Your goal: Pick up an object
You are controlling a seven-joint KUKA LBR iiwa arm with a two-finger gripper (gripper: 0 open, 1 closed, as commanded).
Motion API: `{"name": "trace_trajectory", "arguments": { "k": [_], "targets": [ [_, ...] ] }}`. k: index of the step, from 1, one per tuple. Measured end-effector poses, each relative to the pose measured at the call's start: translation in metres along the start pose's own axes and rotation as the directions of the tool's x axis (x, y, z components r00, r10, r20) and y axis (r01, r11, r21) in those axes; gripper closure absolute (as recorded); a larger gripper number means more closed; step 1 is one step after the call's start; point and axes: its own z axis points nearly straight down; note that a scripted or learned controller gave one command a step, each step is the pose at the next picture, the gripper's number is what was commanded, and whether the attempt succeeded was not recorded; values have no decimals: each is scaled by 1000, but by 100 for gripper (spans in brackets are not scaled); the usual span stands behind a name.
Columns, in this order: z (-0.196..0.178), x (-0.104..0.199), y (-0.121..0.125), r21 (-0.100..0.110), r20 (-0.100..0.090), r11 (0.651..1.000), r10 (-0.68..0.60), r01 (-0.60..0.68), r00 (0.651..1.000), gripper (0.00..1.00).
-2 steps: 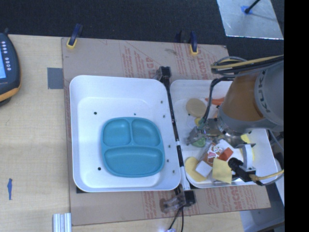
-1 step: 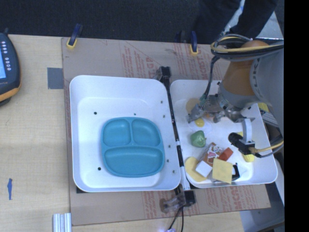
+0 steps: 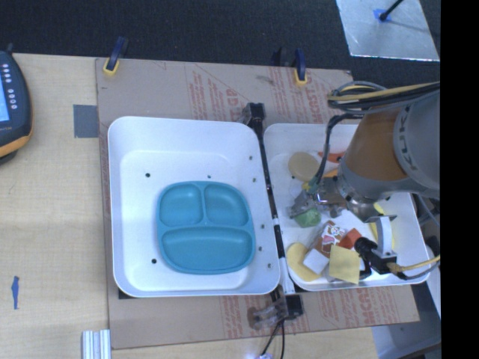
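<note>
My gripper [image 3: 313,199] hangs low over the left part of the right bin [image 3: 278,137], at the end of the grey arm with its orange band [image 3: 374,152]. Just below it lies a small green object [image 3: 305,218]; whether they touch is unclear. A tan round piece [image 3: 301,164] lies just behind the gripper. Toward the front of the bin sit a red and white packet [image 3: 334,236], a yellow square pad [image 3: 345,265], a white card [image 3: 315,262] and a pale yellow disc [image 3: 296,258]. The arm hides the bin's right middle.
The left bin [image 3: 123,200] holds a blue divided plate [image 3: 205,226]. Clamps [image 3: 113,57] pin the cardboard sheet at the back. A black and orange handheld unit [image 3: 11,99] lies at the far left. Cables [image 3: 408,268] trail over the right bin's front right corner.
</note>
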Motion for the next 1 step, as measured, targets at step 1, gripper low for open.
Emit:
{"name": "trace_trajectory", "arguments": {
  "k": [1],
  "targets": [
    [-1,-5,39,-9,2,1000,-2,2,1000,0]
  ]
}}
